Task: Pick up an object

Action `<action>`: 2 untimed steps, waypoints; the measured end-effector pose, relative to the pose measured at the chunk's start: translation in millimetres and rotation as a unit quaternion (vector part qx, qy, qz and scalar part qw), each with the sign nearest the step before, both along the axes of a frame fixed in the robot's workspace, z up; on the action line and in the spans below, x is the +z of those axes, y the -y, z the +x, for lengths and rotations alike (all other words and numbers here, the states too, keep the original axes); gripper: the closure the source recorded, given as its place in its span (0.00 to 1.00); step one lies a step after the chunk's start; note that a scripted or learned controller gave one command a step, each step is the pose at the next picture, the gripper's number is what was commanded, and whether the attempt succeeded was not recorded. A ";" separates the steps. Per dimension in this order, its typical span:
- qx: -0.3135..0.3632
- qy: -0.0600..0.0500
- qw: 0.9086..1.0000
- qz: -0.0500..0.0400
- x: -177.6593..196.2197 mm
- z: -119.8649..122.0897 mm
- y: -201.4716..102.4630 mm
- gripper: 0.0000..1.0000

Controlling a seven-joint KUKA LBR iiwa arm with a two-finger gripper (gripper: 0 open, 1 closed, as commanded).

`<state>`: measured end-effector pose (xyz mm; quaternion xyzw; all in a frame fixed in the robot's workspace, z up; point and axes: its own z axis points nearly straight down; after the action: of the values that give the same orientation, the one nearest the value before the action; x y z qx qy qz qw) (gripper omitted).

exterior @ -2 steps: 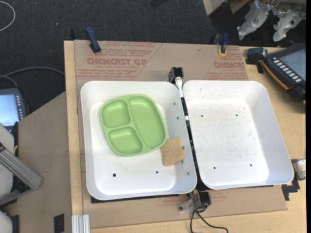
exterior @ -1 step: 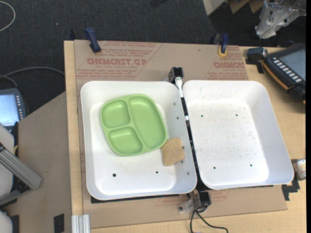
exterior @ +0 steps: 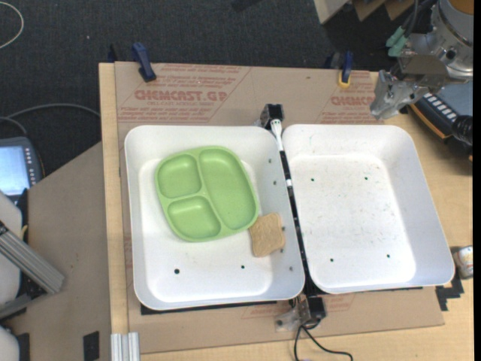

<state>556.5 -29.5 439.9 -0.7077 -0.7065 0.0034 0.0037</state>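
Sponge beside plate | tool raised beyond right bin | grip state unclear

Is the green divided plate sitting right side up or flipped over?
Right side up: the green plate lies flat in the left bin, its three compartments facing up.

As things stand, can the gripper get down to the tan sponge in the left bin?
Probably yes. The sponge lies flat in the open beside the green plate, with nothing over it. The gripper sits above the right bin's far corner and must cross that bin first.
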 end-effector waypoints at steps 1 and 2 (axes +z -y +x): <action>0.003 0.001 1.000 0.001 -21.6 -81.1 -48.4 1.00; 0.003 0.002 1.000 0.000 -51.9 -77.5 -83.3 1.00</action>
<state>479.0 53.8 388.1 -0.7057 -0.7085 0.0019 0.0022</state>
